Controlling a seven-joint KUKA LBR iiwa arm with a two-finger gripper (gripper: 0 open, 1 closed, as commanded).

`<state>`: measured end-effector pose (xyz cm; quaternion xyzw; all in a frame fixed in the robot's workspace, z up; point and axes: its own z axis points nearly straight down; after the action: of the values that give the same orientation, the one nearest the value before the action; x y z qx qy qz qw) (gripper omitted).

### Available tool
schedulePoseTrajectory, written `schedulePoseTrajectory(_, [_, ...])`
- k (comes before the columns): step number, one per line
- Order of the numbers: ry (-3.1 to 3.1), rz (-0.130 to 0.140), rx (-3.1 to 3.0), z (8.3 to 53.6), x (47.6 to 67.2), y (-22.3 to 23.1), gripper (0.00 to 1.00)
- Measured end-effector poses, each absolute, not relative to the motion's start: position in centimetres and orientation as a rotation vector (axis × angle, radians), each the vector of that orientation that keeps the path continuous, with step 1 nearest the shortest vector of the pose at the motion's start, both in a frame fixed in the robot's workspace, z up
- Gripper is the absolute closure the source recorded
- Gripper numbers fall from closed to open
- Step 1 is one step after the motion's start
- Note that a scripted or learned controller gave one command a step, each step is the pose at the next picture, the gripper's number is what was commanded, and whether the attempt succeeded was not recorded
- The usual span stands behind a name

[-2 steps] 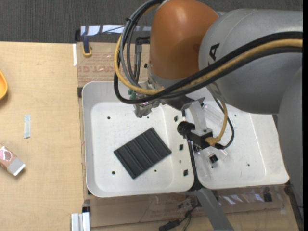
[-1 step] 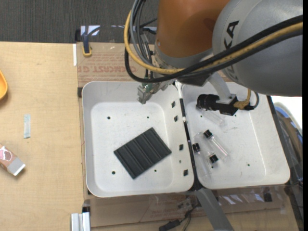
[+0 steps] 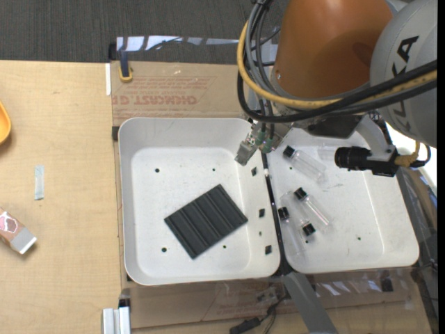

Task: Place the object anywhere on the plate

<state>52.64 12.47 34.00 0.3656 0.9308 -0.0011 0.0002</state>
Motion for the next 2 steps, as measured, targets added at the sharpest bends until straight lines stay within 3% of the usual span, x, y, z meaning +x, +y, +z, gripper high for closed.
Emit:
schedulePoseTrajectory(1, [3.031, -0.003, 0.827, 36.7, 47.8, 9.5, 1.0])
schedulePoseTrajectory(2, [2.99, -0.004, 0.968, 26.7, 47.8, 14.8, 1.0])
